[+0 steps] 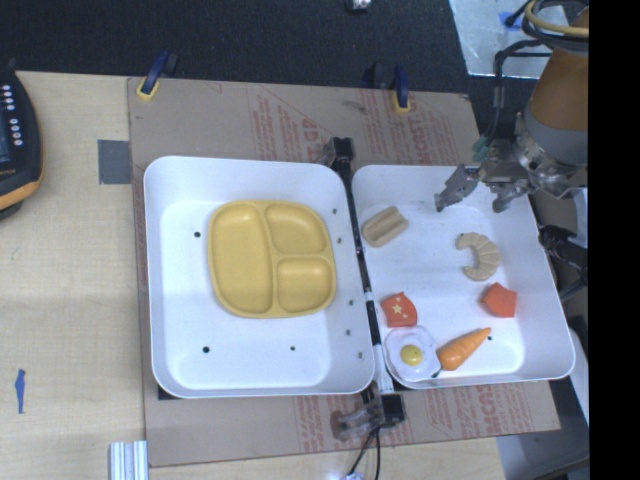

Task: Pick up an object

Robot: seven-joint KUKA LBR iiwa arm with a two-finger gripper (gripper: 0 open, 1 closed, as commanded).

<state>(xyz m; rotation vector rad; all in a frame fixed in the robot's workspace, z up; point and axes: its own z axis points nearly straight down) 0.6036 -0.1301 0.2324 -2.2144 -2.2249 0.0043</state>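
Note:
The right bin [540, 298] holds several toy foods: a tan bread roll [384, 226], a beige croissant [480, 255], a red-orange block [499, 299], a red piece with a yellow star [399, 309], a fried egg [410, 353] and an orange carrot [463, 348]. My gripper [472, 190] hovers over the bin's far right part, above and behind the croissant. Its two dark fingers are spread apart with nothing between them. It is open.
The left bin [175, 268] holds a yellow divided plate [271, 258]. A black clamp [342, 152] sits between the bins at the far side and another [368, 416] at the near side. A controller pendant [15, 138] lies at the left edge.

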